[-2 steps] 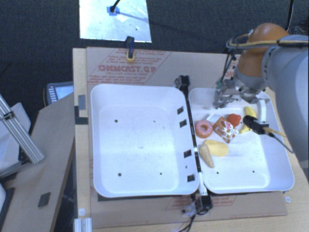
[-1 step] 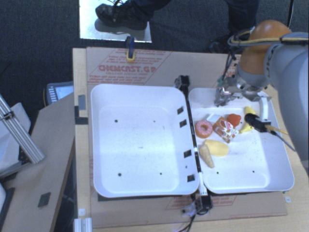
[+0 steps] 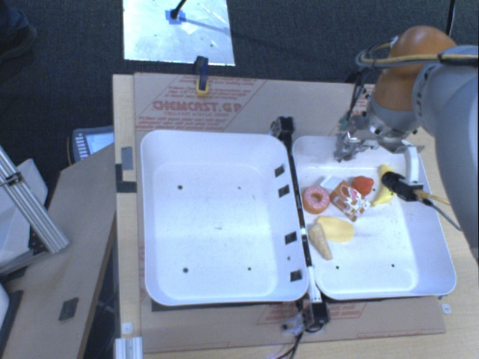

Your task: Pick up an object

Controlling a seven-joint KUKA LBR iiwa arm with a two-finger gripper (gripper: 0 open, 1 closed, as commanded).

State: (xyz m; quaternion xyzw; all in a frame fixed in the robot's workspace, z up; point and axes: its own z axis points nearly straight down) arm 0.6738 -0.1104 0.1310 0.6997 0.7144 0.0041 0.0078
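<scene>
My gripper (image 3: 345, 151) hangs over the back part of the right bin (image 3: 419, 275), near its far wall, and no object sits under it. Closer to the front lie a pink ring donut (image 3: 316, 198), a red-and-white cake slice (image 3: 349, 200), a small red piece (image 3: 364, 185) and a yellow banana (image 3: 385, 186). In front of those rest a pale yellow lump (image 3: 337, 229) and a tan cone (image 3: 320, 241). All of these objects lie on the bin floor, apart from the gripper.
The left bin (image 3: 150, 200) stands beside the right one, with a black-clipped divider (image 3: 292, 200) between them. The grey arm with its orange band (image 3: 419, 47) reaches in from the right. A silver sheet (image 3: 178, 21) lies behind the bench.
</scene>
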